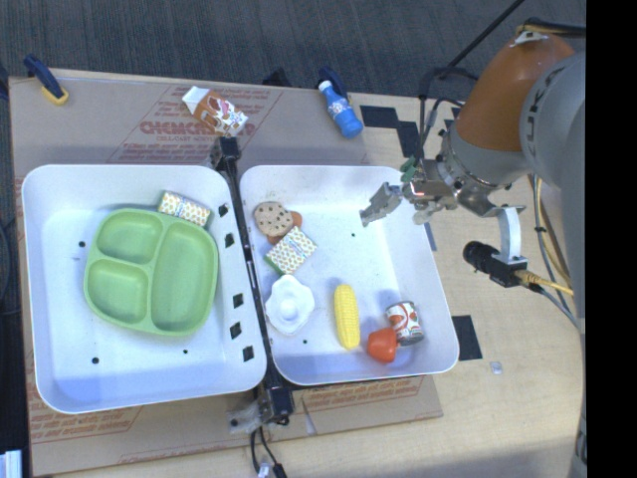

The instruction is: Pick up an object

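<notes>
A dark carpeted floor runs across the top of the frame, and below it a cardboard-covered bench (328,118) carries two shallow white bins side by side. The grey arm (518,98) with its orange band fills the upper right of the frame. The left bin (45,297) holds a green divided plate (151,270) at its middle, with a small patterned packet (184,208) just beside the plate's upper edge. The right bin (418,267) holds the loose pieces: a yellow corn cob (345,316) low in the middle, a white fried egg (288,304) to its left, a checkered packet (290,251) and a brown cookie (270,217) above that, and a small tin can (405,322) touching a red tomato-like piece (382,345) at the lower right.

The gripper (380,205) hangs over the bare upper right part of that bin, well apart from every piece; its fingers look slightly parted with nothing between them, though the view is too coarse to be sure how wide.

No target is fixed yet. The corn cob seems the soundest choice: it lies alone, so the fingers could straddle its narrow width. The can and the red piece touch, which risks a clumsy double grab, and the flat packets offer little to pinch.
</notes>
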You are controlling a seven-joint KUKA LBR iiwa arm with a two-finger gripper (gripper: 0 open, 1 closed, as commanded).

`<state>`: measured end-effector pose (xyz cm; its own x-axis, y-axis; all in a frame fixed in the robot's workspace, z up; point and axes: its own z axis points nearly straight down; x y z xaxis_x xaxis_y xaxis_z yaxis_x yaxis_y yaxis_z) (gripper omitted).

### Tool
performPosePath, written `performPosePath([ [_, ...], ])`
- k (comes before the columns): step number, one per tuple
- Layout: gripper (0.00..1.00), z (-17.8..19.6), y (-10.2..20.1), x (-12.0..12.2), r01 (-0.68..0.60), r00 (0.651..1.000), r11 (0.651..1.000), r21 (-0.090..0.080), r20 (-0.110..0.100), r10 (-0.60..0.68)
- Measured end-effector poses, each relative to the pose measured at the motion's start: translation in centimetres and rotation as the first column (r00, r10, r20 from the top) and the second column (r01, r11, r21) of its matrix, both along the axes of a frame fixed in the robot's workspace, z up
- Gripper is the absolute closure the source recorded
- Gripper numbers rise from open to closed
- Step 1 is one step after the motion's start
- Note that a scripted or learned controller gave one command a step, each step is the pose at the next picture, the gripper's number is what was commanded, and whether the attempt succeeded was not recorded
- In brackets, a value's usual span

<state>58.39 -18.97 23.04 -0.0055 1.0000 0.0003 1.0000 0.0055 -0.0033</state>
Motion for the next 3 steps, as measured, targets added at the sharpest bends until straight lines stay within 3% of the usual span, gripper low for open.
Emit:
performPosePath([
  [1, 0.0, 7.0, 4.8, -4.6, -0.001, 1.0, 1.0, 0.0, 0.003, 0.001],
  [2, 0.0, 0.5, -2.0, -10.7, 0.0, 1.0, 1.0, -0.001, -0.001, 0.0],
  [3, 0.0, -11.0, -1.8, -9.6, -0.002, 1.0, 1.0, -0.008, 0.019, 0.002],
])
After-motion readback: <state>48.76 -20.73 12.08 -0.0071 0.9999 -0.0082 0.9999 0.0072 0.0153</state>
